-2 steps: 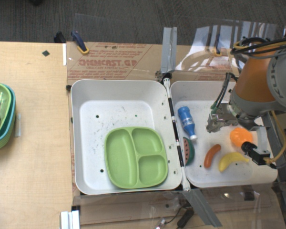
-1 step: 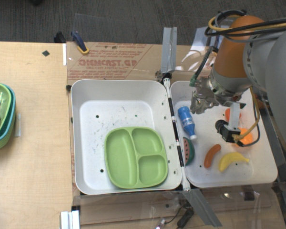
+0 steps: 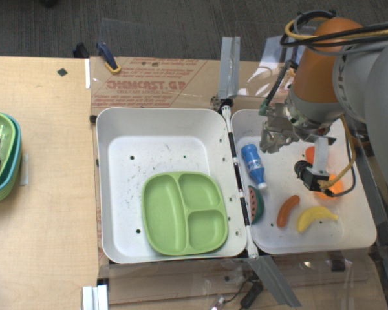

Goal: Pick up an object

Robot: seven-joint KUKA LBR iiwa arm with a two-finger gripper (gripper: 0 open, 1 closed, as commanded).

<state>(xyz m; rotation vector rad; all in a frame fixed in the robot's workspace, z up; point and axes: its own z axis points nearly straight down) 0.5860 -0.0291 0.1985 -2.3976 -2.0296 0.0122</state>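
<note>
The gripper (image 3: 273, 139) is seen above the right bin (image 3: 362, 234), and whether it is released or clenched cannot be told. Nothing is seen held, so the pick is judged not yet made. Within reach lie a blue bottle (image 3: 252, 164), a sausage (image 3: 287, 210) and a banana (image 3: 315, 217). On the cardboard (image 3: 155, 81) behind the bins, red lettering resembling "CHEMCAST" is partly legible.
</note>
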